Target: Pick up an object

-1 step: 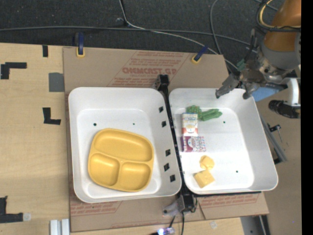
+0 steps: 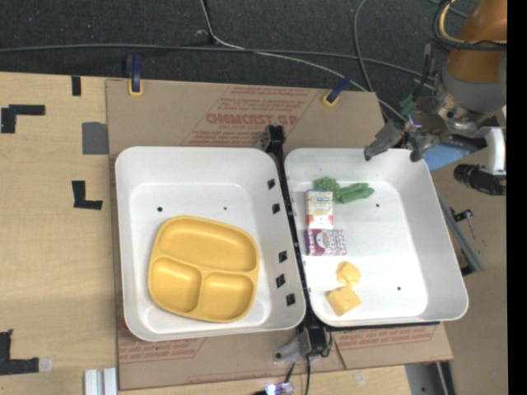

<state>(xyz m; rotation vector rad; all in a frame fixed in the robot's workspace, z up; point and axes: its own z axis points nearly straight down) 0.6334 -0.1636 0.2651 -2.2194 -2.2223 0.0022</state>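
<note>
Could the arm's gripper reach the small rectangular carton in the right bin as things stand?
Probably yes: the gripper hovers over the right bin's far rim, and the small rectangular carton lies uncovered, with only the green piece close beside it.

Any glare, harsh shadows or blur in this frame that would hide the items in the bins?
Camera view: light is even and soft, shadows faint; the yellow tray carries a mild sheen, nothing washed out; the green toy, carton and yellow blocks read clearly in the right bin; the pincer near that bin's far corner is dark and slightly soft.
</note>
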